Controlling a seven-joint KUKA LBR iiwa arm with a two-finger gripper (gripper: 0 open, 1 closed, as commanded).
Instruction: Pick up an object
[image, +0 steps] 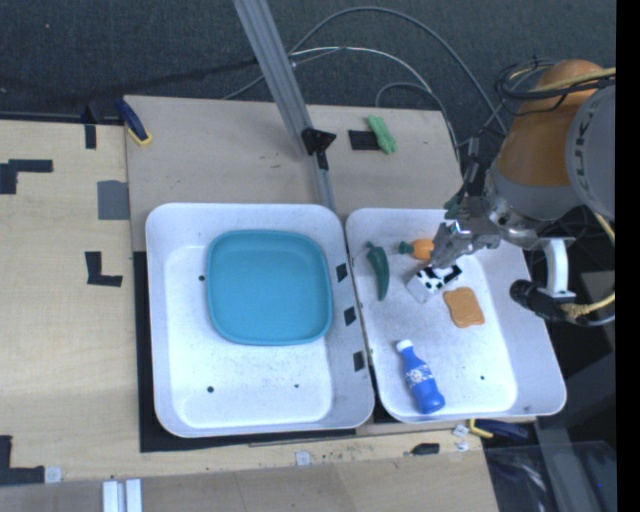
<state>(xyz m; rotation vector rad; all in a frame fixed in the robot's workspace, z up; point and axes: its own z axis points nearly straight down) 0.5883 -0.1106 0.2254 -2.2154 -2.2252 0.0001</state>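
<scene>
The right bin (505, 385) holds a blue bottle with a white cap (419, 376), a tan bread-like piece (464, 307), a dark green pepper-like object (378, 268), a small orange item (422, 248) and a black-and-white object (431, 281). My gripper (447, 256) hangs low over the bin's upper middle, directly above the black-and-white object and just right of the orange item. The wrist hides the fingertips.
The left bin (180, 390) holds a large teal square plate (269, 286). A grey pole (290, 95) slants over the bench behind the bins. A green clip (381, 134) and a blue-yellow clip (136, 124) lie on the bench. Cables loop at the back right.
</scene>
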